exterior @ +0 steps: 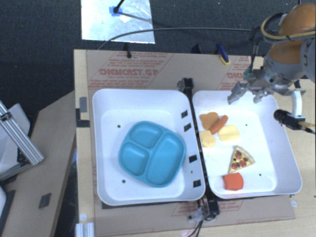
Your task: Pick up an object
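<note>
My gripper (245,95) hangs open above the far edge of the right bin (289,154), its two fingers spread with nothing between them. Below and to its left, several toy foods lie in that bin: an orange cookie-like piece (208,118), a carrot (218,124), a yellow cheese block (229,133), a pale yellow piece (208,139), a pizza slice (241,159) and a red-orange block (233,181). The gripper is a short way from the nearest food and touches none of it.
A blue divided plate (151,153) lies in the left bin (106,127). A black divider with clips (192,132) runs between the bins. The arm (289,38) comes in from the upper right, and a black fitting (286,118) sits by the right bin's rim.
</note>
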Robot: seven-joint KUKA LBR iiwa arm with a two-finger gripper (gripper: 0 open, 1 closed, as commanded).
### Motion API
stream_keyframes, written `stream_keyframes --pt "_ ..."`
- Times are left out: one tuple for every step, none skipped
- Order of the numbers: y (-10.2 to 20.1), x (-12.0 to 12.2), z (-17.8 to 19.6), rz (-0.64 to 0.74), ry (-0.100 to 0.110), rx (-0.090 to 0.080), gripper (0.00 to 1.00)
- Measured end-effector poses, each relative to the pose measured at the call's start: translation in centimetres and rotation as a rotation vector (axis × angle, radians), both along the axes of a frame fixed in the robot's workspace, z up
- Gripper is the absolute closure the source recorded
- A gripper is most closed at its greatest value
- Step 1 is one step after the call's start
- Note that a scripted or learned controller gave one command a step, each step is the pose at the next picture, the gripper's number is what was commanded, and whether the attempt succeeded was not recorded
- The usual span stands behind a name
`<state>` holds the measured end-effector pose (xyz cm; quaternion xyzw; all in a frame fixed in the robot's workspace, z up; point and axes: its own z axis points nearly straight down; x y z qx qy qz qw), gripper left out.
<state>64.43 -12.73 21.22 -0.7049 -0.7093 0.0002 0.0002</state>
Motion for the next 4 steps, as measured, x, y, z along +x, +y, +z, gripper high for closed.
stream_keyframes --pt "-0.2 0.6 -4.3 -0.002 0.000 -0.001 0.00" --pt "0.8 0.7 -10.0 0.001 0.002 0.000 0.00" --pt "0.7 0.9 -8.5 0.002 -0.006 -0.001 1.00" --pt "-0.1 1.8 -3.0 -0.001 -0.008 -0.002 1.00"
